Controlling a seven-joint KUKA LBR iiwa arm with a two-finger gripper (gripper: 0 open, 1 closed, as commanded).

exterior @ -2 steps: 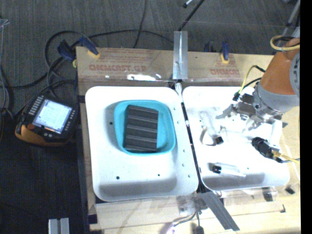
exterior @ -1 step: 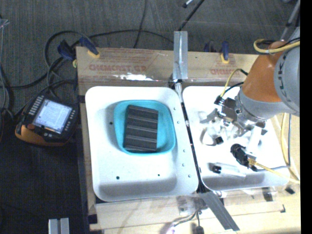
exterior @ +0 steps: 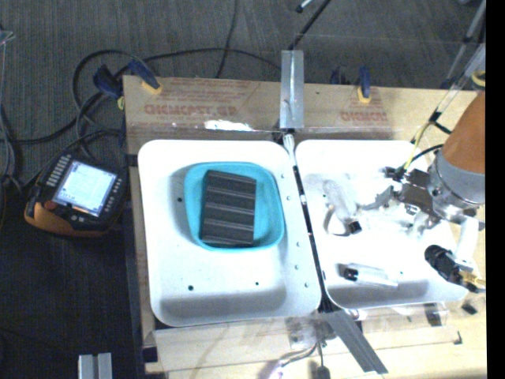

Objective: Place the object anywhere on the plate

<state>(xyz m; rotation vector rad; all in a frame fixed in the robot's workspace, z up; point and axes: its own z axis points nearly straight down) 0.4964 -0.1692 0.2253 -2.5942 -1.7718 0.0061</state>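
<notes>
Camera view: claw (exterior: 417, 205) low over right bin (exterior: 379, 290), near its right wall; whether the claw is apart or together I cannot tell, glare hides it. Dark ridged block (exterior: 229, 207) lies on the blue plate (exterior: 272, 212) in the left bin (exterior: 221, 298), well left of the claw, past the shared rim. Small clear items (exterior: 369, 273) lie just below-left of the claw.

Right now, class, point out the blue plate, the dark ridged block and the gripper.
blue plate (exterior: 271, 212): camera view, right rim.
dark ridged block (exterior: 229, 208): camera view, top middle.
gripper (exterior: 353, 215): camera view, between fingertips.
</notes>
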